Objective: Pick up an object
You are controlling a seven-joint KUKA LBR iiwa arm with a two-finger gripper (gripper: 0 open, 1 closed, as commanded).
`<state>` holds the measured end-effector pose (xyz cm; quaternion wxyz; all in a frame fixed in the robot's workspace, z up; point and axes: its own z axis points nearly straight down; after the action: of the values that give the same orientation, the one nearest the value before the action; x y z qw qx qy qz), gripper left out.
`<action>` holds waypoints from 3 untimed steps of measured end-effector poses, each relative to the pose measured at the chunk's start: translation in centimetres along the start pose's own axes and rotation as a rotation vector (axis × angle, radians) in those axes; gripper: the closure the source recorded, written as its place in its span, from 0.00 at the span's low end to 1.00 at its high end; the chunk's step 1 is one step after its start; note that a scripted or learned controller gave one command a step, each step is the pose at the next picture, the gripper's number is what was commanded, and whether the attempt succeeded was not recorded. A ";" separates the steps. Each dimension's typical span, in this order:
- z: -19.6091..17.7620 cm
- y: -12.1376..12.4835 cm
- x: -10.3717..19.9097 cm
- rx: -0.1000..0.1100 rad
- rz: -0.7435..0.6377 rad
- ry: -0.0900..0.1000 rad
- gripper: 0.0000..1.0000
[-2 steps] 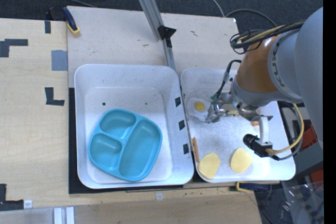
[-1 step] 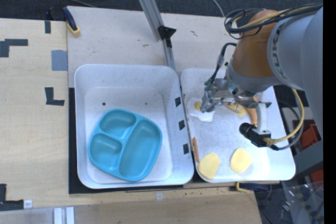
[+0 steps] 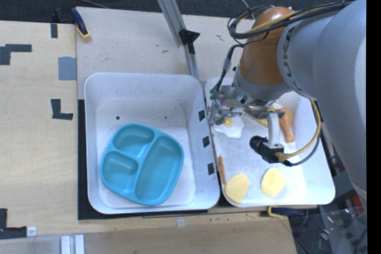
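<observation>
The arm has its gripper low in the right bin, near that bin's left wall at about ten o'clock of its floor. The step in hand looks like the reach and close on a target: the gripper's tip sits right over a small white-and-yellow piece, which looks like a toy fried egg, and seems to touch or nearly touch it. Whether the fingers are apart or together on it cannot be told, since the wrist and cabling cover them from above.

Other candidates lie in the same bin: two yellow rounded pieces at six o'clock, the left yellow piece and the right yellow piece, an orange carrot-like piece at two o'clock, and a thin orange stick along the left wall. The left bin carries a blue divided plate.

By my judgement, the next move calls for a firm closure on the egg piece and then a straight lift, watching that it comes up with the gripper; it is flat and close to the wall, so it could slip out.
</observation>
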<state>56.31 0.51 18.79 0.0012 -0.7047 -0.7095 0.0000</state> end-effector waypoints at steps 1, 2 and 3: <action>0.0 0.2 0.4 0.001 0.004 -0.001 1.00; 0.0 0.9 4.1 0.000 0.001 0.000 1.00; -5.8 -0.2 5.3 -0.005 0.003 0.000 1.00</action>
<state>56.13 5.77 24.57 -0.0005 -0.7058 -0.7084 -0.0017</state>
